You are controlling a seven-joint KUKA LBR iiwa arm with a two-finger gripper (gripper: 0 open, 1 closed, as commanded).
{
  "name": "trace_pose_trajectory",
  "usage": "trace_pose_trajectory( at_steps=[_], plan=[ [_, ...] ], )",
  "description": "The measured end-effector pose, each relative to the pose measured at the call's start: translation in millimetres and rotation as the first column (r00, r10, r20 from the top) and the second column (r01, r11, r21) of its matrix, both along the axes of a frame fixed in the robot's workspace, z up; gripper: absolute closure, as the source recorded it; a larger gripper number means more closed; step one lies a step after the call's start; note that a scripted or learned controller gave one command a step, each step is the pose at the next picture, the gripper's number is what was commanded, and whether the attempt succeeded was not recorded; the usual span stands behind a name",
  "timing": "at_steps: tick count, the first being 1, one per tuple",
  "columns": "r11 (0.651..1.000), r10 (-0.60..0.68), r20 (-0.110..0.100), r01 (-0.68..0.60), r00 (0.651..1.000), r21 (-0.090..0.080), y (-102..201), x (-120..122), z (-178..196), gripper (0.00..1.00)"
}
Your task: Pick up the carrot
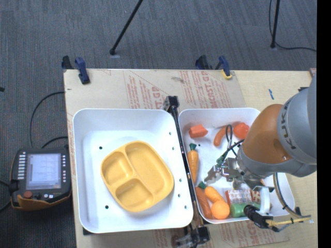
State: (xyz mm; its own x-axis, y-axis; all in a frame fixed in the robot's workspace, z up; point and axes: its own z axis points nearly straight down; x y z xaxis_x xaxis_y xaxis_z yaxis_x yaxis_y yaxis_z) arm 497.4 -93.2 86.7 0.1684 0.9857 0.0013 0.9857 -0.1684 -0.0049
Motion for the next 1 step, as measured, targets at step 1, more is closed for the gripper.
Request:
trace_pose_trajectory(
  at_steps=[1],
  plan=[
    [0.975, -0.221, 0.006, 0.221, 0.975, -0.001, 8.5, -21.3, 0.9, 0.00]
  ],
)
